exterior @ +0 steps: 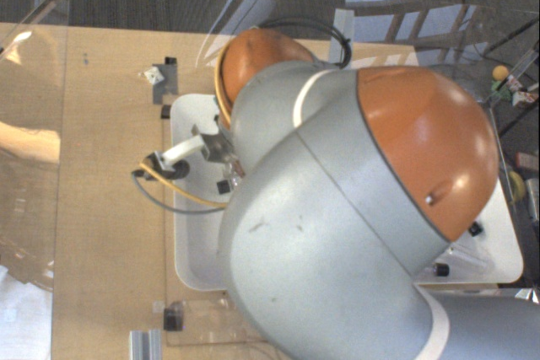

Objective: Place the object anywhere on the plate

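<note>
My grey arm (337, 249), with its orange bands (430, 147), reaches over the bench close under the camera. Its bulk covers most of both white bins. A strip of the left bin's rim and wall (181, 240) shows at the arm's left side. A corner of the right bin (506, 253) shows at the far right. From the wrist end a white cable fitting (181, 153) sticks out to the left over the left bin's edge. Yellow and grey cables (181, 200) loop below it.
The tan wooden bench (101, 181) lies to the left of the bins. Black brackets sit at the left bin's far corner (167, 80) and near corner (173, 318). A clear panel (34, 139) stands at the far left. Small coloured items (506, 80) lie at the right edge.
</note>
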Motion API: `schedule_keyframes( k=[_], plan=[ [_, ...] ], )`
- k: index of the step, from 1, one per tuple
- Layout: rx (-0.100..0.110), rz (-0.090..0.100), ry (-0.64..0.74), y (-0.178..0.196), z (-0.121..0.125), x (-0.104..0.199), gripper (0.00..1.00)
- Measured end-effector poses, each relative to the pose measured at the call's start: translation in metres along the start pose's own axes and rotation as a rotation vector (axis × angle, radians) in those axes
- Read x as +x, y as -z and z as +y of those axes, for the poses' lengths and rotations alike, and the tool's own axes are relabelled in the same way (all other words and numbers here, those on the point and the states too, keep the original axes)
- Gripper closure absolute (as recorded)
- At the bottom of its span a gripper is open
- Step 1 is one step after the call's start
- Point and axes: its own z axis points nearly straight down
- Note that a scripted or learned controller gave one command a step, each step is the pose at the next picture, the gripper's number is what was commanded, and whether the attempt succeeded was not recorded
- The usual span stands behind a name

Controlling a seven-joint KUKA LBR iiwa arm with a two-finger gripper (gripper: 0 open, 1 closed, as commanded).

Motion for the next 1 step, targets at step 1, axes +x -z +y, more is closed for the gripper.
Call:
schedule_keyframes(
  k=[1],
  plan=[
    [-0.002,0.000,0.273,0.1063,0.0026,-0.0224,1.00]
  ],
)
